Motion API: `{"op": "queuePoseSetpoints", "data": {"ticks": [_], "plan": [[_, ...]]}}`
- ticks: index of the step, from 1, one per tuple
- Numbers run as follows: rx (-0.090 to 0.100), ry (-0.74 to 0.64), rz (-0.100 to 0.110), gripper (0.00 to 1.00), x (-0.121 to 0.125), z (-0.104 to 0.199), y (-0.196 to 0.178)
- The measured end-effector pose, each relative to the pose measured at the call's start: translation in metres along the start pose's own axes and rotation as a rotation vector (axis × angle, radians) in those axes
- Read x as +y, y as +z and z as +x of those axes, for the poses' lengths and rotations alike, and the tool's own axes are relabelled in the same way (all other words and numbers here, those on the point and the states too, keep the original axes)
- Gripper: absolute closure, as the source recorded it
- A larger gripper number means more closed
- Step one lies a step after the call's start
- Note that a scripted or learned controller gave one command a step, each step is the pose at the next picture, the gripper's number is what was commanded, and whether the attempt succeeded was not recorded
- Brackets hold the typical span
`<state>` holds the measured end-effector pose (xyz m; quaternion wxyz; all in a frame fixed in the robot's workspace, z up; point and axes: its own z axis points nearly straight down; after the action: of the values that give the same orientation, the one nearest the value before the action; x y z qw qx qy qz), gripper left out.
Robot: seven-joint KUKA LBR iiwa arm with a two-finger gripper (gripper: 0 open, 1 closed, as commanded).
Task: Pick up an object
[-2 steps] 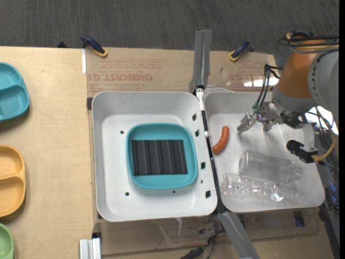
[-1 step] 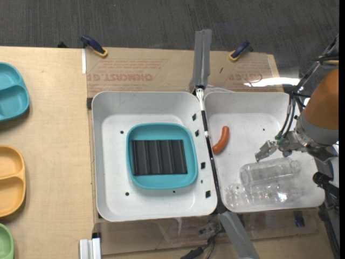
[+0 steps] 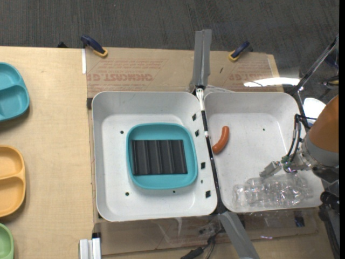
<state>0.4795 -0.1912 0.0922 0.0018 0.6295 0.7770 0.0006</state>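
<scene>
I see my hand [image 3: 276, 167] low in the right bin [image 3: 253, 104], near its right wall, with a thin metallic finger [image 3: 268, 170] pointing left and down toward the clear plastic piece [image 3: 272, 192] that lies along the bin's front edge. The tip sits just above or against that plastic; I cannot tell which, and I cannot tell whether the hand is spread or clenched, since its far side is lost in cables and wrist hardware. Nothing is visibly gripped. The arm [image 3: 326, 134] comes in from the right, its orange band cut off by the frame edge. In this bin I count two things: the crumpled transparent plastic piece, hard to outline against the white floor, and one orange-red sausage [image 3: 221, 139] lying well apart from the hand, close to the divider between the bins. The left bin [image 3: 108, 161] holds one teal tray [image 3: 160, 181] with a dark ribbed insert [image 3: 159, 156], roughly centred. Both bins rest on a cardboard sheet [image 3: 140, 72] held by two clamps [image 3: 94, 46] at the back. On the wooden surface [image 3: 48, 90] at far left are three plates, a teal plate [image 3: 11, 99], an orange plate [image 3: 9, 181] and a green plate [image 3: 4, 243], all cut off by the frame.
</scene>
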Motion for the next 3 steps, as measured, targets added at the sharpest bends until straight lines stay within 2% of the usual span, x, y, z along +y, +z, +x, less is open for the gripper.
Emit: {"op": "queuePoseSetpoints", "data": {"ticks": [1, 2, 3], "plan": [[0.002, 0.239, 0.004, 0.00, 0.022, -0.033, -0.040], [0.000, 0.248, 0.004, 0.00, -0.007, -0.026, -0.086], [0.001, 0.370, 0.006, 0.00, 0.100, 0.035, 0.002]]}}
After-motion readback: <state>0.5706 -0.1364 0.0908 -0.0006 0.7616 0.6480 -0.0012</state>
